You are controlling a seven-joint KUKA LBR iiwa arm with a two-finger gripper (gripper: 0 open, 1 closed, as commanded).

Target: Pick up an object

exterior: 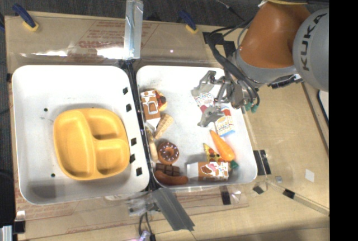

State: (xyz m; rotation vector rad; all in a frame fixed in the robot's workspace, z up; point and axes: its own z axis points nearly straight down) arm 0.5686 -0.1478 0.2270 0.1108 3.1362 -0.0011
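Note:
My gripper [206, 102] hangs over the upper right part of the right bin [179, 80]. Its two grey fingers [203, 88] stand apart, one toward the back and one toward the front, so it is open. A small red-and-white packet [205, 101] lies in the gap between them; whether the fingers touch it I cannot tell. Just right of the front finger lies a white carton with blue and red print [226, 124]. An orange carrot [223, 146] lies in front of that carton.
Along the right bin's left wall lie a brown-and-white box [150, 104], a waffle cone [164, 123], a chocolate donut [167, 151] and a dark sausage [171, 177]. A small bottle [211, 170] lies near the front. The left bin [33, 83] holds a yellow divided tray [89, 142].

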